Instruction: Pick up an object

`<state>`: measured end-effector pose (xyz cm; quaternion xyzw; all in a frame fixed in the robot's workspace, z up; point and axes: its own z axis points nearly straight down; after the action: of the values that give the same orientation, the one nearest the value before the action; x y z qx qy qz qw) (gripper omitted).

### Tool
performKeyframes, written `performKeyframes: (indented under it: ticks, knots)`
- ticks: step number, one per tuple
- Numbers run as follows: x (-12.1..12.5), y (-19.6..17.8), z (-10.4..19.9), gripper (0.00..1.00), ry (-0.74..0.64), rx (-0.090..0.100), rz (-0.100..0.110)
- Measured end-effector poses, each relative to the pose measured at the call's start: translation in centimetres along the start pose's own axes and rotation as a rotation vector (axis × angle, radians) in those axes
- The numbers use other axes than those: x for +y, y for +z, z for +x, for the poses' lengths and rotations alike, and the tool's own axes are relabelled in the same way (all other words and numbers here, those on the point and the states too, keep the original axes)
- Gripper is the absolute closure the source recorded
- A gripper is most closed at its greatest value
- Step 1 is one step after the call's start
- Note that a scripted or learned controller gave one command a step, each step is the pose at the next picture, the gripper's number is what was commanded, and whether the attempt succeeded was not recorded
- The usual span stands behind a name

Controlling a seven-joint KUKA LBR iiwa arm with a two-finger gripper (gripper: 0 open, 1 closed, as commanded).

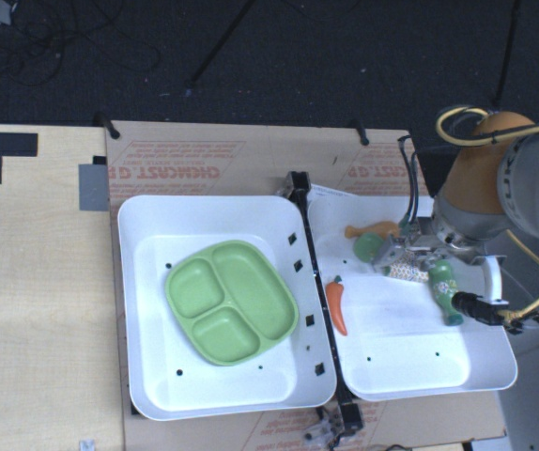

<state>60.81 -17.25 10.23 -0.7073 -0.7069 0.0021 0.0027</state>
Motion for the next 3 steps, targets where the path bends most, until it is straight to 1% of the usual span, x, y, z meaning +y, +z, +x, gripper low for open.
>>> performKeyframes:
  ticks: [1,2,3]
  knots:
    - [0.1,-1.3,-0.1,1.00,0.002,0.000,-0.003]
    - [0.0,-5.6,-0.1,1.00,0.002,-0.001,-0.009]
    - [0.0,-9.9,-0.4,1.00,-0.001,-0.002,-0.010]
